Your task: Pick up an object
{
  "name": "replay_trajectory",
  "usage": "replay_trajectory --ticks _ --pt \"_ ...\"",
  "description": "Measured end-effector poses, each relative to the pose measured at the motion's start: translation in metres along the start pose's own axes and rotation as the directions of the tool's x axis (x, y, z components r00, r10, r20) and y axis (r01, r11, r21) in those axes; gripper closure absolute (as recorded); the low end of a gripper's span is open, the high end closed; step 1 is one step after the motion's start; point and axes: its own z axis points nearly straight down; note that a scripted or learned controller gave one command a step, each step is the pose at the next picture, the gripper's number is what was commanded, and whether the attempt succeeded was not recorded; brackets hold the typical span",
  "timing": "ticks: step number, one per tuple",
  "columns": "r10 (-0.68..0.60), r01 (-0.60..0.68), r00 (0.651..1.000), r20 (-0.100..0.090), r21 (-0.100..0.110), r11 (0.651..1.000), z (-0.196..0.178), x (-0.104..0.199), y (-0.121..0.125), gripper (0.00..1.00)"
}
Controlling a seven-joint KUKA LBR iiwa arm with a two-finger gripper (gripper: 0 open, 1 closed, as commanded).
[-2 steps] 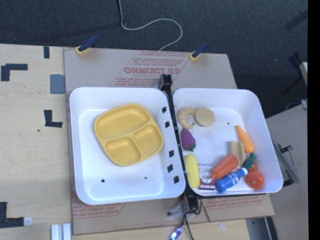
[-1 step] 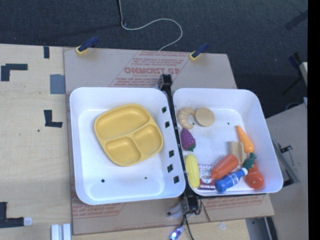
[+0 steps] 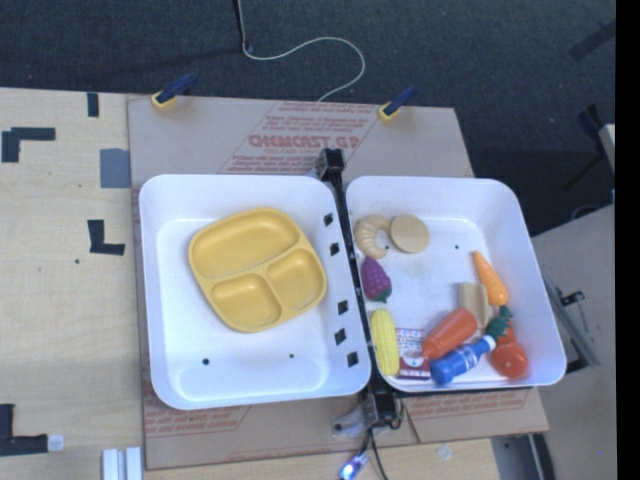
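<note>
The right bin [image 3: 500, 208] holds several toy foods. A croissant [image 3: 372, 235] and a tan round cookie [image 3: 409, 234] lie near its back left. A purple grape bunch [image 3: 376, 280] sits below them, with a yellow corn cob [image 3: 384, 340] along the left wall. A small orange carrot [image 3: 490, 278] lies by a tan block [image 3: 471, 299]. At the front lie a larger orange carrot [image 3: 451, 332], a blue bottle [image 3: 462, 360], a red tomato [image 3: 509, 360] and a red-and-white packet [image 3: 410, 348].
The left bin [image 3: 165, 268] holds a yellow divided tray [image 3: 258, 268]. Both bins rest on a cardboard sheet [image 3: 300, 138] held by yellow-and-blue clamps [image 3: 172, 90]. A white cable [image 3: 300, 48] runs across the dark floor behind.
</note>
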Motion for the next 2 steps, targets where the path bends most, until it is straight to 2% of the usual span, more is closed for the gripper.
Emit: replay_trajectory --ticks 1,2 --pt "-0.002 0.002 1.0 -0.003 -0.002 1.0 -0.053 0.058 -0.001 1.0" --pt "0.009 -0.009 1.0 -0.001 0.002 1.0 -0.06 -0.005 -0.002 1.0"
